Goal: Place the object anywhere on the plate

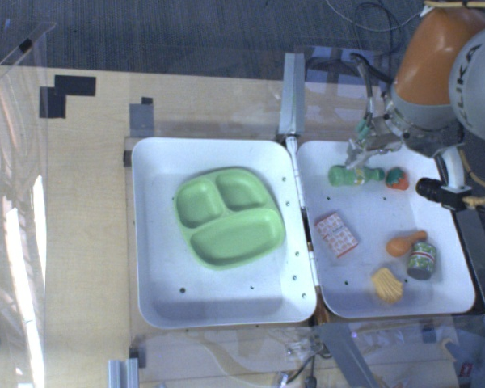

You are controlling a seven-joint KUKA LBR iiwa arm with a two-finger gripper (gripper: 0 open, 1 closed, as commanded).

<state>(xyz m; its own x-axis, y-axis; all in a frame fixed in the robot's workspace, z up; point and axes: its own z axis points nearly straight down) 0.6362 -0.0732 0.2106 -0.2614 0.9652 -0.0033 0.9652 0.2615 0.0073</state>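
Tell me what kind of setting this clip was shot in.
Probably a robotics lab bench for pick-and-place trials: two shallow white bins, a green divided plate in one, toy food in the other, clear shielding at the bench edge.

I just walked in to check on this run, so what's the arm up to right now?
The KUKA arm reaches in from the right, and its claw is low over the right bin, at a green bottle-shaped toy lying near the far edge. Whether it has hold of that toy cannot be told. Also in that bin are a small red and green piece, a patterned card, a carrot, a can and a yellow piece. The green divided plate in the left bin bears nothing yet.
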